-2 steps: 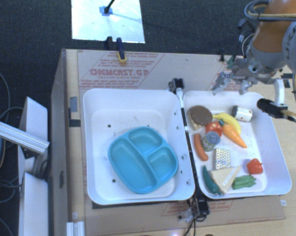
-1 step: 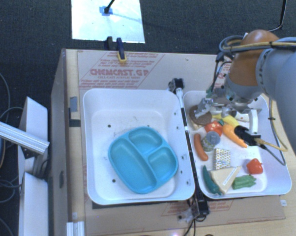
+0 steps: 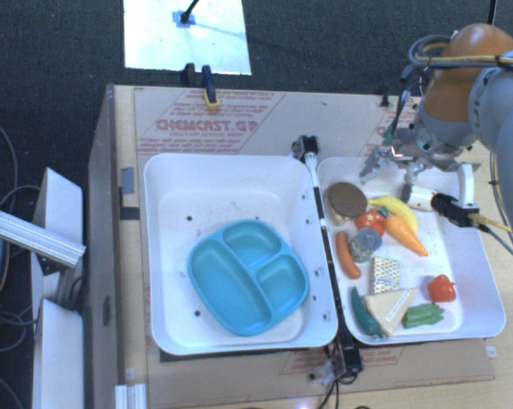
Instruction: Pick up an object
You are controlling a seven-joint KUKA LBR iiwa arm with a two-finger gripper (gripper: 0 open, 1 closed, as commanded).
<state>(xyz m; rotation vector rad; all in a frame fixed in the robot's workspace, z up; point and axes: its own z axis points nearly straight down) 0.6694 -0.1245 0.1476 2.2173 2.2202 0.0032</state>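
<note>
My gripper [image 3: 391,169] hovers over the far edge of the right bin [image 3: 478,267], its fingers spread open with nothing between them. Just below it lie a brown round disc [image 3: 347,199] and a yellow banana [image 3: 394,204]. Closer to the front are a red tomato [image 3: 371,221], an orange carrot [image 3: 406,233], a grey-blue round piece [image 3: 365,243], a red sausage [image 3: 348,255], a pale cracker [image 3: 385,273], a cheese wedge [image 3: 392,305], a dark green pepper [image 3: 364,312], a small red pepper [image 3: 441,288] and a green piece [image 3: 423,315].
The left bin [image 3: 180,203] holds a blue divided plate [image 3: 248,275]. A ridge where the two bins meet [image 3: 322,228] runs front to back. The arm [image 3: 474,75] comes in from the upper right.
</note>
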